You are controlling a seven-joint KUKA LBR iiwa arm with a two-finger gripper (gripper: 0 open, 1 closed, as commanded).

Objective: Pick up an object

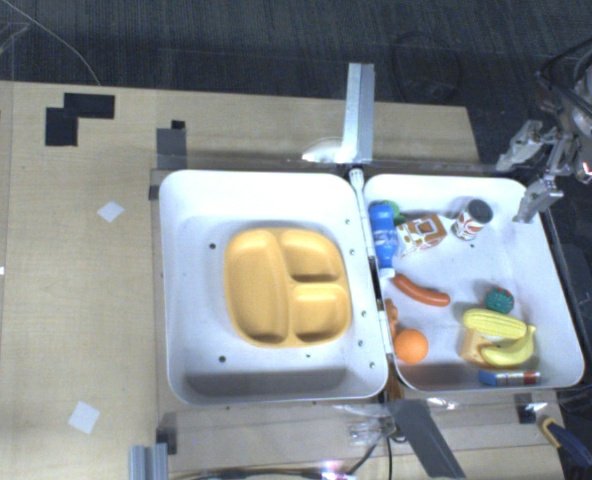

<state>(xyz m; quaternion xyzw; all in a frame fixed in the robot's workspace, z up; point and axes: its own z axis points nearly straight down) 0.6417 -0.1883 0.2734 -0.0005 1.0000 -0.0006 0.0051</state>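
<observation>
The right bin (554, 268) holds several small items: a blue bottle (382, 230) along its left wall, a brown and white box (422, 231), a small can (469, 218), a red sausage (421, 291), an orange (410, 345), a teal ball (499, 300), a yellow corn cob (494, 323), a banana (508, 352) and a marker (506, 376). My gripper (529, 173) hangs over the bin's far right corner, above and to the right of the can. Its fingers stand open with nothing between them.
The left bin (191, 268) carries a yellow divided plate (284, 285). A metal post (360, 113) rises behind the seam between the bins. Cables and the arm's wrist (586, 128) crowd the upper right.
</observation>
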